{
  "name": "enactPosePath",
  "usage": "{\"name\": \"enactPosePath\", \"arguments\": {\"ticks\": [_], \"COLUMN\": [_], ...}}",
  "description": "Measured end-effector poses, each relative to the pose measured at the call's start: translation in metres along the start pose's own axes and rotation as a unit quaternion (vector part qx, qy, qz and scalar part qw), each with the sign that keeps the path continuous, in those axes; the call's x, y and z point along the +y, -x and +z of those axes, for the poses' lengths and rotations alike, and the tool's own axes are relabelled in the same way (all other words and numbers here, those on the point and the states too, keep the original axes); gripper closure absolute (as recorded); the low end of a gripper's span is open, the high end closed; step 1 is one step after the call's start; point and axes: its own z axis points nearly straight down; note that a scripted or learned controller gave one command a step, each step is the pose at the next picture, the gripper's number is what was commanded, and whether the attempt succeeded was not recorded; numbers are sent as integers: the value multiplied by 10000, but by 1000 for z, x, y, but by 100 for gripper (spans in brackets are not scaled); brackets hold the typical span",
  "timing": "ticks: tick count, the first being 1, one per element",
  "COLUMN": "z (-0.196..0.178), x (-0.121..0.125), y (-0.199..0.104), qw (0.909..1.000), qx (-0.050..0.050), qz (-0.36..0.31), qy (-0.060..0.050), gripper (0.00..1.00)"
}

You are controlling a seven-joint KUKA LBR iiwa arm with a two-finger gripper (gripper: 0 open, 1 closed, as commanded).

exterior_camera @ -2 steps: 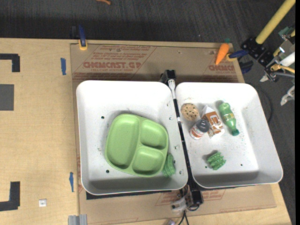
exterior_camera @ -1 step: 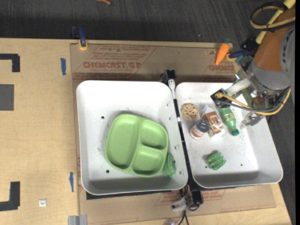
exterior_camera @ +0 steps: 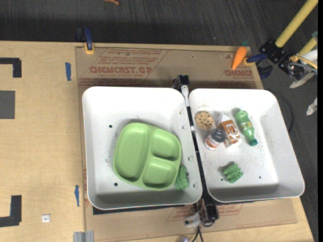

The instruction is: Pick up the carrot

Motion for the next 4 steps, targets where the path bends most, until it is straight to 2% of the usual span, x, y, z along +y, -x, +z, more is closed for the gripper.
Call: {"name": "enactPosePath", "arguments": {"ticks": [1,2,3,4], "z": [65,101,101,180], "x": [-82,2,2,11], "y": [48,19,19,-35], "qw": [10000,10000,10000,10000], "qx": [-14,-6,-6,-8], "qz": [70,-42,-47,-4], "qy": [-19,-6,-8,-37], "gripper": [0,0,0,0]}}
